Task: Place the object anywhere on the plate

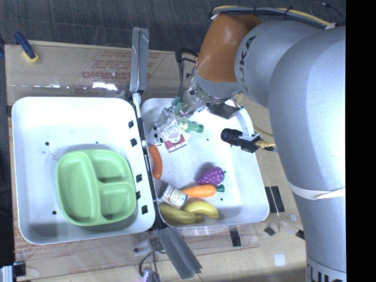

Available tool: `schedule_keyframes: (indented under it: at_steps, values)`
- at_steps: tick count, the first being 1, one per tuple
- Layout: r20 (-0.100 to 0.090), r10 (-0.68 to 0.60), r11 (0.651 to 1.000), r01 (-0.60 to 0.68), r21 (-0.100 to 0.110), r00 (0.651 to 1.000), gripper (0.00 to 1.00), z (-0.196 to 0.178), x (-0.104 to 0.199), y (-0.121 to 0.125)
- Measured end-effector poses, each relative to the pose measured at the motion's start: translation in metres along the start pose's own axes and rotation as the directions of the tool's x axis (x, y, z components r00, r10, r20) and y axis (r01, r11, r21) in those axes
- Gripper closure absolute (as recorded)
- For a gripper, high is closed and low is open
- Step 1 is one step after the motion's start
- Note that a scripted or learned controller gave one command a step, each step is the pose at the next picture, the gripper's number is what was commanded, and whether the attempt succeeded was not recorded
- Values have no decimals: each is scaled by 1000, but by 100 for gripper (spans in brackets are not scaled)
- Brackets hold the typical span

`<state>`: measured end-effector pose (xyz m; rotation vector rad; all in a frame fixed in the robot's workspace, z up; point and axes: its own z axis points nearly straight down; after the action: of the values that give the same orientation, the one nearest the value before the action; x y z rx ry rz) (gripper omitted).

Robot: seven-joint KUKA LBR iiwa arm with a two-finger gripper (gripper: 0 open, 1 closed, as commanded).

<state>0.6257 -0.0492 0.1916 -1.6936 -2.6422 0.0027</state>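
Observation:
A green divided plate (94,187) lies in the left bin (35,122), toward its front. My gripper (169,121) hangs low over the back left corner of the right bin (249,178). Directly under it lies a small white carton with a red label (174,138), and a green-capped item (194,127) sits beside the gripper. Whether the carton is touched or held is hidden by the wrist. The arm (282,69) covers the right bin's back right part.
Along the right bin's left wall lies an orange sausage (155,161). Toward its front are purple grapes (210,174), a carrot (200,190), two bananas (187,211) and a small labelled box (174,196). A metal divider (138,69) runs between the bins.

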Motion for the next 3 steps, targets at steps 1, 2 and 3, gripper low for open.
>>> schedule_keyframes:
  at_steps: [1, 2, 3]
  values:
    - [0, -74, 997, 74, -1, 997, 100, -16, 27, -43]
    - [0, -25, 1000, 25, 0, 1000, 100, -2, 95, -34]
    - [0, -61, 998, 61, 1, 998, 100, 1, 160, -12]
